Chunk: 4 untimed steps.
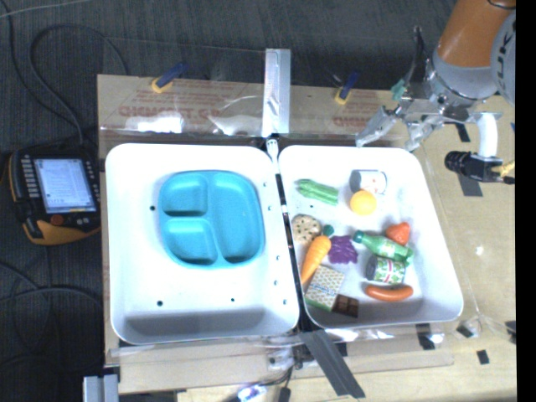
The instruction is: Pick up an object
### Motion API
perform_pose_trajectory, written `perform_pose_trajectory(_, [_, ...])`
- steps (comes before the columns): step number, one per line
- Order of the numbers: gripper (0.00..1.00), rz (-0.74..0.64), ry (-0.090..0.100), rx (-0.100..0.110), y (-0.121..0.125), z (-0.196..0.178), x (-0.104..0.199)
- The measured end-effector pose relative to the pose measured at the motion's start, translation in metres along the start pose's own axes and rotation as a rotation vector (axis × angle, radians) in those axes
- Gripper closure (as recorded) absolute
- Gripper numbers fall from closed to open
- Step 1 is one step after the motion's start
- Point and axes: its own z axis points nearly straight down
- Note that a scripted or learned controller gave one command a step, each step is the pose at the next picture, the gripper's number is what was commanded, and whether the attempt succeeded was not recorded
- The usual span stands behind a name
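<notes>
Overhead view of the desk with two white bins side by side. The left bin (126,291) holds a blue tray (209,216) with three compartments. The right bin (435,233) holds the candidate objects: a green pod (316,191) near the top left, a grey-and-white block (367,180) with a yellow ball (363,202) just below it, a carrot (312,256), a cookie (305,225), purple grapes (342,249), a green bottle (383,244) lying on its side, a red-orange piece (400,230) touching the bottle's upper right, a can (384,270), a sausage (389,291), a patterned packet (324,286) and a small brown block (345,306).

The arm (469,32) enters from the right, and you see its gripper (402,122) above the far rim of the right bin, outside the cluster of objects. The fingers look spread apart, with nothing between them, though the metal parts are small and cluttered here.

Progress, as you may judge it: the task has barely begun. No object is lifted or touched; all lie on the bin floor. What is left is the whole pick: choosing a target, bringing the gripper over it, descending, closing and lifting. The grey-and-white block and the yellow ball lie nearest the gripper; the lower items are packed close, which could crowd the fingers.
</notes>
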Motion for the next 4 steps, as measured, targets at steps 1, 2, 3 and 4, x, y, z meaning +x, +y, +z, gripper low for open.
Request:
perform_pose_trajectory(1, [0.0,-0.037,-0.001,0.001,-0.067,0.059,-0.03])
perform_pose_trajectory(2, [0.0,-0.118,-0.002,0.001,-0.013,0.171,-0.044])
perform_pose_trajectory(3, [1.0,-0.119,-0.001,0.001,-0.013,0.162,-0.043])
perform_pose_trajectory(4, [1.0,-0.146,0.001,0.0,-0.055,0.062,0.012])
